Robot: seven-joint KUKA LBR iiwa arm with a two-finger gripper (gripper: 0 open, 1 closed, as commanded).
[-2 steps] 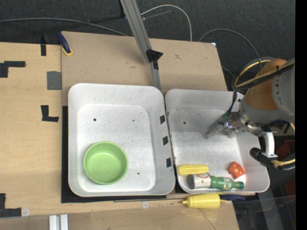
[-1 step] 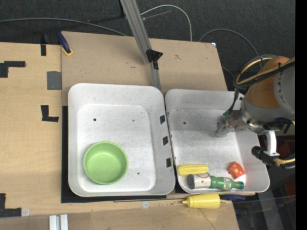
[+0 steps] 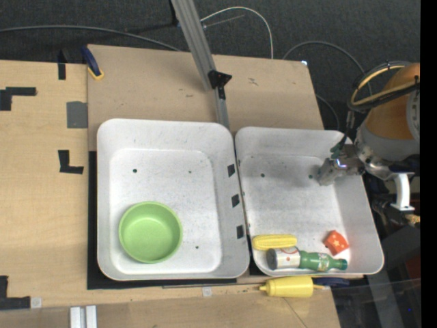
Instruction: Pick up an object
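My gripper (image 3: 326,174) hangs over the upper right part of the right bin (image 3: 287,183), its dark fingers pointing left and down, with nothing seen between them. At the near edge of that bin lie a yellow corn-like piece (image 3: 274,241), a green bottle with a white label (image 3: 306,260) and a small red-orange block (image 3: 335,242). A green bowl (image 3: 150,231) sits in the near left corner of the left bin (image 3: 164,142). All of these lie well below the gripper in the view.
A yellow bottle-shaped object (image 3: 289,287) lies on the bench just outside the right bin's near rim. A grey metal pole (image 3: 198,36) slants over the bench behind the bins. Cables run along the dark floor at the back.
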